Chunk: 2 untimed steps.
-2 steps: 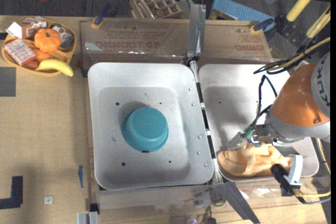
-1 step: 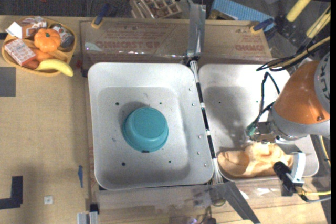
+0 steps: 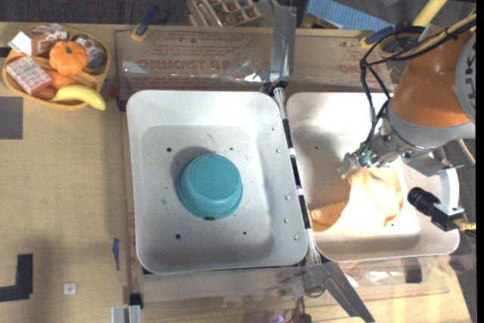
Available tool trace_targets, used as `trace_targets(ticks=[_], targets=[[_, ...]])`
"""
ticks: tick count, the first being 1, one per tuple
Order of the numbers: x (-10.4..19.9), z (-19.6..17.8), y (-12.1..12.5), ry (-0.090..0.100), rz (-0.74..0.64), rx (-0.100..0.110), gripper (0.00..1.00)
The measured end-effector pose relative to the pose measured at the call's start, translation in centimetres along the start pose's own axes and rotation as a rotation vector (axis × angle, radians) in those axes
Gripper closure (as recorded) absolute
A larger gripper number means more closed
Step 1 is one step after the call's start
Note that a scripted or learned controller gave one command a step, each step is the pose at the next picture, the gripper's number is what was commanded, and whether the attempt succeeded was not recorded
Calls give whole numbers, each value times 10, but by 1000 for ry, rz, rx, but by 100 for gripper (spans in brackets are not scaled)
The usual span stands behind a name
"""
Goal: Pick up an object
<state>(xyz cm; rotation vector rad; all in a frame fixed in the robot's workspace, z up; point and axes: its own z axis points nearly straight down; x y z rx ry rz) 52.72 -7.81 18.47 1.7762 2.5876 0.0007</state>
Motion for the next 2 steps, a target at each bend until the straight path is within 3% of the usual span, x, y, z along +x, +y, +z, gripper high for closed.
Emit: trace_targets(ticks=[1, 2], targets=[[0, 0, 0, 0, 0, 0, 0], [-37, 82, 23, 2, -40, 2, 0]])
